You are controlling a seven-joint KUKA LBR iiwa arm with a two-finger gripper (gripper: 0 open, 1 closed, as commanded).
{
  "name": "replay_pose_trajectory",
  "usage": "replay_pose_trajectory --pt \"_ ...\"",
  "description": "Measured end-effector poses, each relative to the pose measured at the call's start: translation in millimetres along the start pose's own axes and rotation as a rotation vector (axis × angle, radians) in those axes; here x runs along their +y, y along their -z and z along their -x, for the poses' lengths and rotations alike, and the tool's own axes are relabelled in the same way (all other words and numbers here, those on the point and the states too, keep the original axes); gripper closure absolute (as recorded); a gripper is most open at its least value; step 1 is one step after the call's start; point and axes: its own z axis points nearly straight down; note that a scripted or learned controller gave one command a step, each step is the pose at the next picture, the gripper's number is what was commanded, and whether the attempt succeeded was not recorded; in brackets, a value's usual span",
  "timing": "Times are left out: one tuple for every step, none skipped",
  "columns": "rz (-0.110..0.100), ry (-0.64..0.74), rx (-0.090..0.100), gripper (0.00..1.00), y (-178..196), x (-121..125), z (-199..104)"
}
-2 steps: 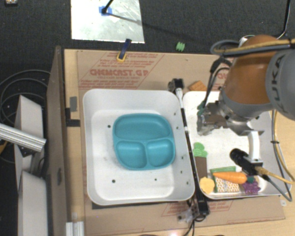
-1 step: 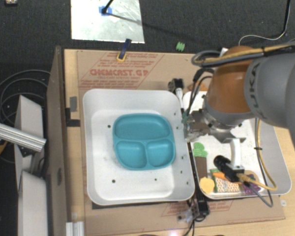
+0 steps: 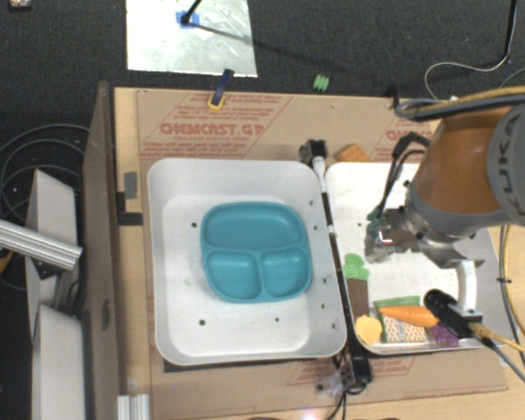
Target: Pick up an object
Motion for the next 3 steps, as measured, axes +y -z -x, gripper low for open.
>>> replay_pose_trajectory --pt "0.0 0.009 0.001 1.0 -5 -9 -40" --pt "0.007 -0.001 -0.002 1.0 49 9 29" --pt "-0.003 0.008 0.002 1.0 -9 -2 -9"
